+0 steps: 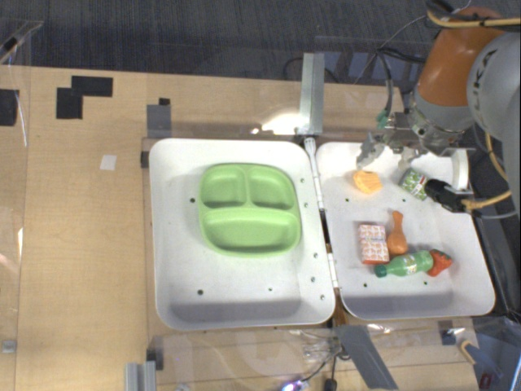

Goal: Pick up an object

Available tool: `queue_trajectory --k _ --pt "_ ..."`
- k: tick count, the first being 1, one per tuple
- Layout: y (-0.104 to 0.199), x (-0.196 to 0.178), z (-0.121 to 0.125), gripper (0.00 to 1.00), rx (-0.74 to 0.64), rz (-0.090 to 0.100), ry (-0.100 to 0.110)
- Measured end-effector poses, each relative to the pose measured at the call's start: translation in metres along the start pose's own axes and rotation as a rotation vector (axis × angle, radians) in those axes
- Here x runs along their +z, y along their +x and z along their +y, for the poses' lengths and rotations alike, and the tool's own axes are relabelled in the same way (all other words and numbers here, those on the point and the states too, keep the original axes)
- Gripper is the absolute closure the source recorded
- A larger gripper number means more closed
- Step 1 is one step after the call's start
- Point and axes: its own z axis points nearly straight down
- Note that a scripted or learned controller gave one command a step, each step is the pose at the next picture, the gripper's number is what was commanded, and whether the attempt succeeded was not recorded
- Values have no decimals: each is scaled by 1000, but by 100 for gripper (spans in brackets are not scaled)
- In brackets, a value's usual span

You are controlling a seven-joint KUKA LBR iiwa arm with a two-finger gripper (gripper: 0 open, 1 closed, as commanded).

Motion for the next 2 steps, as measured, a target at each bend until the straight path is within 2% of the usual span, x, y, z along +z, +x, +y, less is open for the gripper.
queue_trajectory --k 1,2 --pt "-32 89 -20 0 -63 0 2" --pt "9 99 22 0 -13 0 -7"
